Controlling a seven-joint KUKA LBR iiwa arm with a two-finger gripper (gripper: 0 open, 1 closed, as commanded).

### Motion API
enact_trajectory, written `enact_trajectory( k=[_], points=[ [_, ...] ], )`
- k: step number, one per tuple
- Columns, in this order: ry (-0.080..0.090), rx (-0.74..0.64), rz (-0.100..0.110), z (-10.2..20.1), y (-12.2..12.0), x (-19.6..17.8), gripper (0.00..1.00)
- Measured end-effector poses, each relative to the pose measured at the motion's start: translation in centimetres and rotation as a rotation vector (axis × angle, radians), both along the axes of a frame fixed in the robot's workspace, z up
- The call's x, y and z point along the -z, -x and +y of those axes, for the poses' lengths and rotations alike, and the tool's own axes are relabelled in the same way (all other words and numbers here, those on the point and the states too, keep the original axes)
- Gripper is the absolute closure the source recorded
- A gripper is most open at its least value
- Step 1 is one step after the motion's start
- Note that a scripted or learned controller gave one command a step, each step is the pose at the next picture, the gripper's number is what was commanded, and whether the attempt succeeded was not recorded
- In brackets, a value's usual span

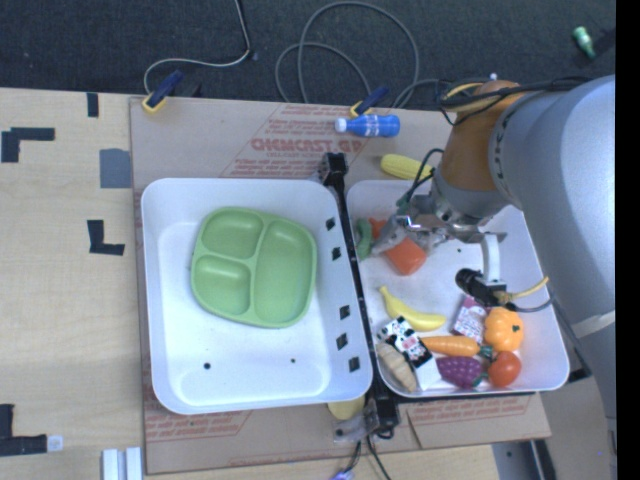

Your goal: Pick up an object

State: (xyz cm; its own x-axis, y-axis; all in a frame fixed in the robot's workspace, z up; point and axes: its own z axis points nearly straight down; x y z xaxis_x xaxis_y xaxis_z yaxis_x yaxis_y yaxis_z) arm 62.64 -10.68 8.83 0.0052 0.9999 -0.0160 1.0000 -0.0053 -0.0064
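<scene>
Looking down on the bench, I saw the arm (540,158) reaching in from the right over the right bin (530,268), its orange band above the wrist and the gripper (415,230) low over the bin's upper left part. An orange-red block-like toy (407,257) sat directly under the gripper, touching or very nearly touching the fingertips; I could not tell whether the jaws were wide, narrow or closed on it, since the wrist hid them from above.

The rest of the right bin's load lay toward its near side: a yellow banana (412,313), a black-and-white cow-patterned piece (402,340), a carrot (452,347), a bunch of purple grapes (460,370), an orange pepper-like toy (503,330), a red tomato (504,368) and a small pink packet (469,321). They were crowded together, several touching. A small red and green piece (366,232) lay by the bin's left wall.

The left bin (170,268) held a green divided plate (254,267), lying flat. Behind the bins, on the cardboard, lay a blue-and-white bottle (368,125) on its side and a yellow object (403,166) just beyond the right bin's rim.
</scene>
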Motion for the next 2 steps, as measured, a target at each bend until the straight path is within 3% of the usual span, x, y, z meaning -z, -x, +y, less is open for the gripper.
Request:
enact_trajectory(
  k=[1, 2],
  points=[
    [-0.007, -0.001, -0.008, 0.6, -0.2, -0.8, 1.0],
    [-0.019, -0.01, -0.009, 5.3, 5.9, -10.1, 1.0]
  ],
)
